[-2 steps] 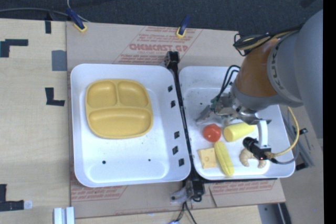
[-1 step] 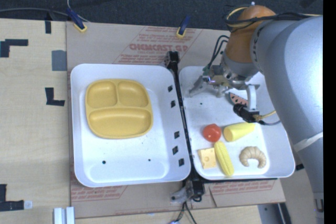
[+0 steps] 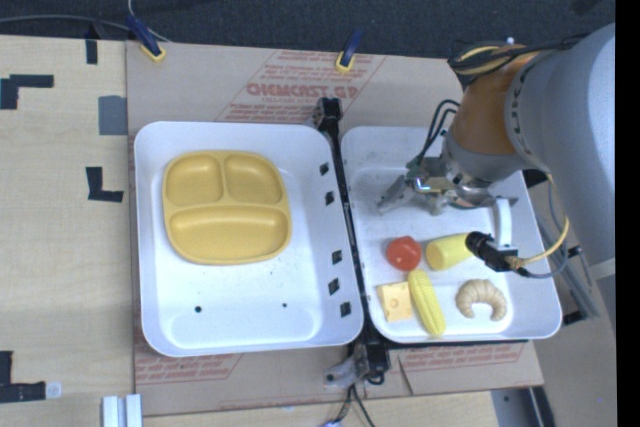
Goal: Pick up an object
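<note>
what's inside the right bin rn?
Right bin holds a red tomato, yellow cylinder, cheese wedge, corn cob, croissant. The arm hides the bin's far right corner.

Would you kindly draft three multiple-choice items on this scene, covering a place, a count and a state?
1. Where is the yellow divided plate?
A. left bin
B. right bin
C. on the cardboard outside the bins

2. How many food items lie in the right bin?
A. two
B. five
C. eight

3. The tomato is:
A. lifted by the gripper
B. lying on the bin floor
C. on the plate

Key: 1 A, the plate sits in the left bin. 2 B: tomato, yellow block, cheese, corn, croissant. 3 B, it rests apart from the gripper.
</note>
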### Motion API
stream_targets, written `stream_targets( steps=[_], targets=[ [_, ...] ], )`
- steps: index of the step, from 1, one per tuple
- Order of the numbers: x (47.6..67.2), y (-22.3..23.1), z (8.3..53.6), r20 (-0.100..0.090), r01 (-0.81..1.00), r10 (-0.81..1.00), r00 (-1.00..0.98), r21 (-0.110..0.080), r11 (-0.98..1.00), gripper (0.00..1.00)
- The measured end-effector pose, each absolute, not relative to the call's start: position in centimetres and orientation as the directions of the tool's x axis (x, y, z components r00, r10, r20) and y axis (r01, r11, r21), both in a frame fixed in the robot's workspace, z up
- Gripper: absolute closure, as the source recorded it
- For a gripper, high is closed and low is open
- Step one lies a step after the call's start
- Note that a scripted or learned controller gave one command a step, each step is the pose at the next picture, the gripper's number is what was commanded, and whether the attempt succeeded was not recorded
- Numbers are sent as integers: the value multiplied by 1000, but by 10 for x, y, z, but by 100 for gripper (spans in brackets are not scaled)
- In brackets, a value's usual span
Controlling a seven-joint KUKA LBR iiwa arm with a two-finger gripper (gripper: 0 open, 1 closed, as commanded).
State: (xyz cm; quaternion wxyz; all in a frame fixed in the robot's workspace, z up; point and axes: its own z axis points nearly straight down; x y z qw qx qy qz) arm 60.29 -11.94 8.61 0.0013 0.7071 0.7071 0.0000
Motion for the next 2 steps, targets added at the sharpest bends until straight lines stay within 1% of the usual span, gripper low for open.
stream_targets(
  steps=[1,2],
  targets=[
    [549,-96,86,-1,1000,1000,0,2,0,0],
    [550,-96,96,-1,1000,1000,0,4,0,100]
  ],
)
